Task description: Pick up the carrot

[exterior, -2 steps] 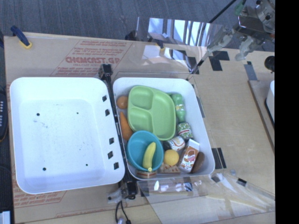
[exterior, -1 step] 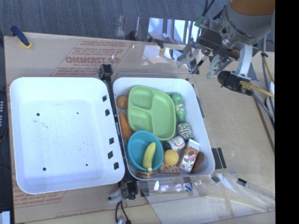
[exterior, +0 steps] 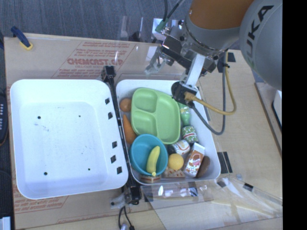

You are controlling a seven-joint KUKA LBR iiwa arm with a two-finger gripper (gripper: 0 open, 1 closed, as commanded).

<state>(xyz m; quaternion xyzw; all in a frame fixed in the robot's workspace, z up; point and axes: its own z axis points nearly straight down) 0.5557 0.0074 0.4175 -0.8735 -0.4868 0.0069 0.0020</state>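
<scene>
The carrot (exterior: 128, 129) is an orange, elongated piece lying along the left wall of the right bin (exterior: 217, 163). It is wedged between that wall, the green divided plate (exterior: 155, 114) and the blue bowl (exterior: 144, 153), which hide part of it. My gripper (exterior: 156, 63) hangs over the far rim of the right bin, up and to the right of the carrot and well apart from it. Nothing shows between its pale fingers. The grey arm with its orange band comes in from the upper right.
The blue bowl holds a banana (exterior: 153, 159). A lemon (exterior: 176, 162), a small carton (exterior: 194, 160), a can (exterior: 189, 134) and a round orange item (exterior: 125, 104) crowd the right bin. The left bin (exterior: 19, 128) stands beside it. A yellow cable (exterior: 216, 110) loops over the right bin.
</scene>
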